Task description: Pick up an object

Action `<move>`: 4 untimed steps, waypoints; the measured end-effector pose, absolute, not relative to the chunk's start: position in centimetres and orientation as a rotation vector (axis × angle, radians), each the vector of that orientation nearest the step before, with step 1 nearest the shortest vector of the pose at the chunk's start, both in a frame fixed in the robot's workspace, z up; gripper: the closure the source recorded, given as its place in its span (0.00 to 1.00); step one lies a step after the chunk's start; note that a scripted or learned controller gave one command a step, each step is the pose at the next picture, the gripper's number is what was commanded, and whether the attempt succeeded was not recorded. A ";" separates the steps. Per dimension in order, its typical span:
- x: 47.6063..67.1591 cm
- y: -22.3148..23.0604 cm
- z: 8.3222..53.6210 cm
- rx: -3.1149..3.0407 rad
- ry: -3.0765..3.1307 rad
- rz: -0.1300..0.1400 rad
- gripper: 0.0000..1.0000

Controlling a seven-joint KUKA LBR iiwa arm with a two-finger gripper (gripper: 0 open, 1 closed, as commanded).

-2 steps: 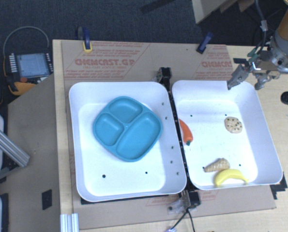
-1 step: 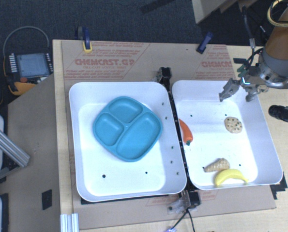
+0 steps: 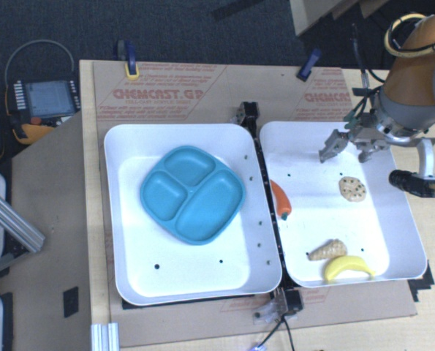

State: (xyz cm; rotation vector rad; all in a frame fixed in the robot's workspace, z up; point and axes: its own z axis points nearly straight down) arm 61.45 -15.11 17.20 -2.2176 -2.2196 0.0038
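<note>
My gripper [image 3: 347,147] hangs over the far part of the right bin [image 3: 305,141], its two fingers spread apart with nothing between them. A round chocolate-chip cookie [image 3: 353,189] lies just in front of the gripper, a little to its right. An orange carrot [image 3: 280,199] rests against the right bin's left wall. At the near edge of that bin sit a yellow banana [image 3: 346,268] and a tan bread-like piece [image 3: 327,251], touching each other.
The left bin [image 3: 129,254] holds a blue divided plate [image 3: 193,194] near its middle. A black clamp [image 3: 248,113] sits between the bins at the far side. The arm's grey body and orange band [image 3: 414,64] rise at the right.
</note>
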 end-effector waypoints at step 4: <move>62.3 -15.1 22.8 -2.223 -2.225 -0.002 1.00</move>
